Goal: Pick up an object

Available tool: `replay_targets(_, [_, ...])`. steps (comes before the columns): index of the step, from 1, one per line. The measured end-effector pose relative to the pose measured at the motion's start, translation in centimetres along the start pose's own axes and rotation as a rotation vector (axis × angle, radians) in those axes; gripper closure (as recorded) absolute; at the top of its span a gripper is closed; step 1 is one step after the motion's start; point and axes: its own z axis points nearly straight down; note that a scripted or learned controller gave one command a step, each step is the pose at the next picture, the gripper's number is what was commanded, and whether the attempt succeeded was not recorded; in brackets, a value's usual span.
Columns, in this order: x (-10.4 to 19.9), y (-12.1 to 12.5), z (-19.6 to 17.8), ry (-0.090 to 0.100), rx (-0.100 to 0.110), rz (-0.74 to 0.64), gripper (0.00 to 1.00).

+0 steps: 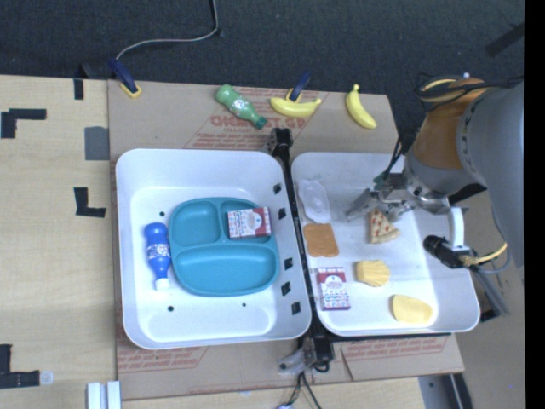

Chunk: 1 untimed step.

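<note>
My gripper [381,204] hangs low in the right bin [443,313], near its upper right part. Its fingers are spread open, one toward the left [356,207] and one toward the right. A pizza slice toy [382,227] lies just below the fingertips, and nothing sits between the fingers. Other items in this bin are a clear plastic piece [315,197], a brown toast [321,239], a red carton [333,288], a yellow cheese wedge [372,273] and a yellow lump [411,308].
The left bin [136,313] holds a blue divided tray [213,262] with a small red carton [249,223] on it, and a blue bottle [157,254] beside it. Behind the bins lie a green bottle [241,106] and two bananas [295,106] [360,109].
</note>
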Motion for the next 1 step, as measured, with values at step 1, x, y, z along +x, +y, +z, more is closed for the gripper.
replay_targets(1, [-0.74, -2.27, -0.04, -0.002, -0.001, 0.0, 0.0])
